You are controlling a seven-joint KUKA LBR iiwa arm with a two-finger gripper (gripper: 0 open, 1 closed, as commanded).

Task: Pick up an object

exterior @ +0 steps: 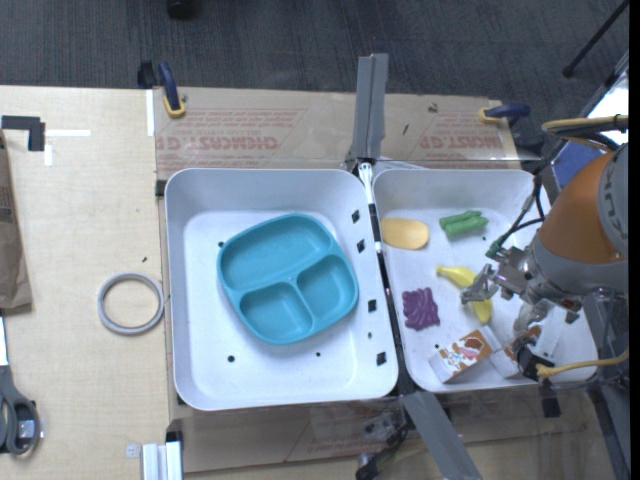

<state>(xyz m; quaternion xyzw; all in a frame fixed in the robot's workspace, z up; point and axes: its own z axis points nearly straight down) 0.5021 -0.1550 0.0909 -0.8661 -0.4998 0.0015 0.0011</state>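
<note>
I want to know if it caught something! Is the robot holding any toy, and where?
It cannot be told. The gripper sits right at the yellow banana in the right bin, but no hold shows.

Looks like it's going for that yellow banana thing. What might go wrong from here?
The gripper sits right at the banana, near the right bin's crowded middle. It could nudge the banana away instead of catching it. The purple toy and small carton lie close by, so one could get bumped or grabbed too.

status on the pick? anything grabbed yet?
Done: the arm has reached over the right bin. In hand: the end effector sits by the yellow banana, but no object is visibly held. Left: grasp and lift; the purple grapes and green item lie untouched.
</note>
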